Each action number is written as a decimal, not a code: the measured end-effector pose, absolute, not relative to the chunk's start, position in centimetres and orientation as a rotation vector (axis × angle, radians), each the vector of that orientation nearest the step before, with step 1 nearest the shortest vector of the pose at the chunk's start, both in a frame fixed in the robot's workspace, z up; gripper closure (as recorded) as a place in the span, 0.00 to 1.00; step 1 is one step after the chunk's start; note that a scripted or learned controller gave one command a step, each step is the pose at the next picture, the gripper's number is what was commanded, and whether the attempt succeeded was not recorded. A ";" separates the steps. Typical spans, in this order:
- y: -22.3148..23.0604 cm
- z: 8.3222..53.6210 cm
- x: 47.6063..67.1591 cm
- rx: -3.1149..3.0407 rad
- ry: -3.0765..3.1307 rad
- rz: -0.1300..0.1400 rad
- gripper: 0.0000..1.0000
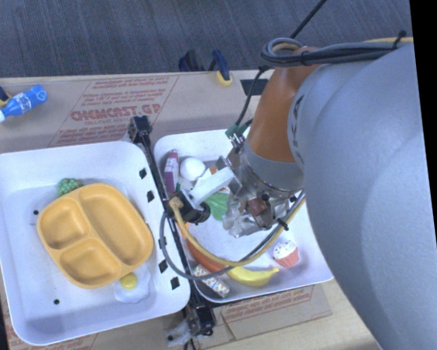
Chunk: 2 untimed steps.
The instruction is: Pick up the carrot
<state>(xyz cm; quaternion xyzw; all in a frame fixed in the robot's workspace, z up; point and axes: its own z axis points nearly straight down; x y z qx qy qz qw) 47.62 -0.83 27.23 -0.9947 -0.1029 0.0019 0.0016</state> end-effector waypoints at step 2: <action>2.7 27.1 47.6 -3.123 -0.323 0.005 1.00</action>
